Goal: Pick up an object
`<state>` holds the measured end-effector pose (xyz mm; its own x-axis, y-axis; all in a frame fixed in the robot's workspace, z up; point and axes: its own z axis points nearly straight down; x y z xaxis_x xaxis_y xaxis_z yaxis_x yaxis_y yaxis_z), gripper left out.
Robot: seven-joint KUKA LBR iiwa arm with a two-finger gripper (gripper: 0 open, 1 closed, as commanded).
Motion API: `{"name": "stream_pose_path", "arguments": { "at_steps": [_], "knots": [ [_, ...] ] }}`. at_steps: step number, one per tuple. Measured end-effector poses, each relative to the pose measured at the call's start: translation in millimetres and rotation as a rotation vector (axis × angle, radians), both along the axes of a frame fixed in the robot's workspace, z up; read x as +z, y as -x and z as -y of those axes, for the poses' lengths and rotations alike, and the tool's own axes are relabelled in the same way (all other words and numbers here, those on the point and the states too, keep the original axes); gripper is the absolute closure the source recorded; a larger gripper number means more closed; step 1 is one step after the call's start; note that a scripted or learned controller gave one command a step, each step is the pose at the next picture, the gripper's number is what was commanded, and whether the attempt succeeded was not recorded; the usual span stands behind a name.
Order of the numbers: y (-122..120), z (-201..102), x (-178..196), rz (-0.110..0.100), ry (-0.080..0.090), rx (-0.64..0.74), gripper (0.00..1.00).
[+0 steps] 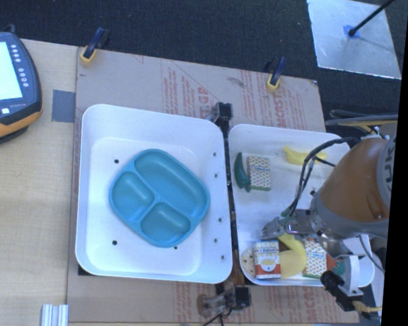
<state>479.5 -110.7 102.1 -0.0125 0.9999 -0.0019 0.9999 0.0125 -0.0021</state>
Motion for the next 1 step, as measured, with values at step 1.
{"name": "stream_pose_path", "arguments": {
  "at_steps": [1],
  "knots": [
    [-39.7,-80.6,89.7,-0.001,-0.003,-0.007,1.0]
  ]
}}
